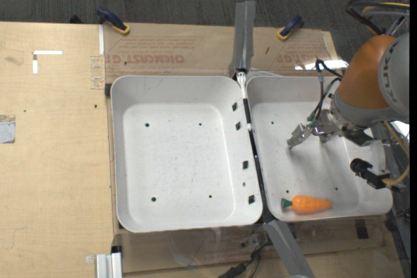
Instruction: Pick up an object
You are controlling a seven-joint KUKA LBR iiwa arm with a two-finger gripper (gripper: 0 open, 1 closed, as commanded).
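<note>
Camera view puts the gripper (pixel 298 137) right of centre over the right bin (pixel 273 91), finger state impossible to tell. Toy carrot (pixel 309 204) lies lower right, apart; approach step: move down-frame over it.

- Even, fairly bright overhead light; nothing falls into deep dark.
- The two white bins (pixel 176 153) run close to washed out, their floors pale with little texture.
- A hot patch of glare sits on the cardboard (pixel 306 65) at about two o'clock.
- The arm (pixel 368 78) throws a soft grey shadow on the right bin floor at about three o'clock.
- The picture is a little soft and grainy; fine detail at the gripper (pixel 301 137) smears.
</note>
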